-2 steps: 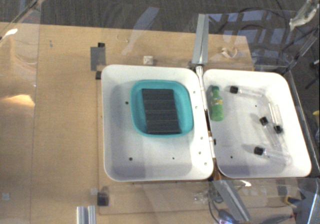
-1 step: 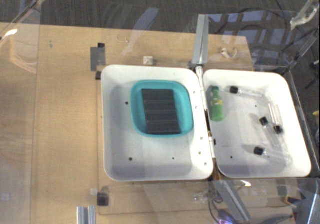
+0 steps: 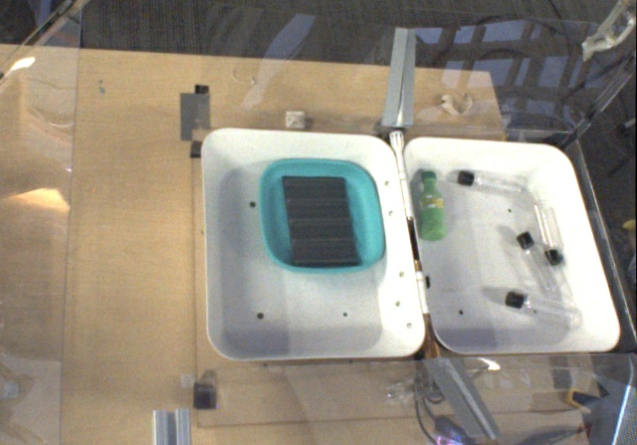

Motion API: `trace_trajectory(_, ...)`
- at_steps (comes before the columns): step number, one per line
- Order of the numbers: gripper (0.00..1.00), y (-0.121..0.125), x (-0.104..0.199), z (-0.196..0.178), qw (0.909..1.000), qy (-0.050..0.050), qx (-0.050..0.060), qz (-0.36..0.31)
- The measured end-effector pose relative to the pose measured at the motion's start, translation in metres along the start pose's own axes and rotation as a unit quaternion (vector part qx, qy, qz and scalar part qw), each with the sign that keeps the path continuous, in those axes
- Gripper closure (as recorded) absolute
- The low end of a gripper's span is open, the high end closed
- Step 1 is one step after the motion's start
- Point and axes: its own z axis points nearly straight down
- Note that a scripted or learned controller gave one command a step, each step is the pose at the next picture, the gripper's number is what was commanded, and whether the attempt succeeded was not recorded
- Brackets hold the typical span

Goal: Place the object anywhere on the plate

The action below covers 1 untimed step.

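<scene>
Right bin (image 3: pixel 587 234); green bottle (image 3: pixel 431 204) inside.

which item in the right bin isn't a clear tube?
The green bottle, lying along the right bin's left wall. The others are clear tubes with black caps.

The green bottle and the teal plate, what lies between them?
In the camera view, the bins' adjoining rims lie between the green bottle in the right bin and the teal plate in the left.
</scene>
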Motion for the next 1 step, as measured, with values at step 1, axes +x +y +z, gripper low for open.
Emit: trace_trajectory(1,0.00,-0.0196,-0.0194,-0.0008,0.9984,0.001,-0.001,0.057)
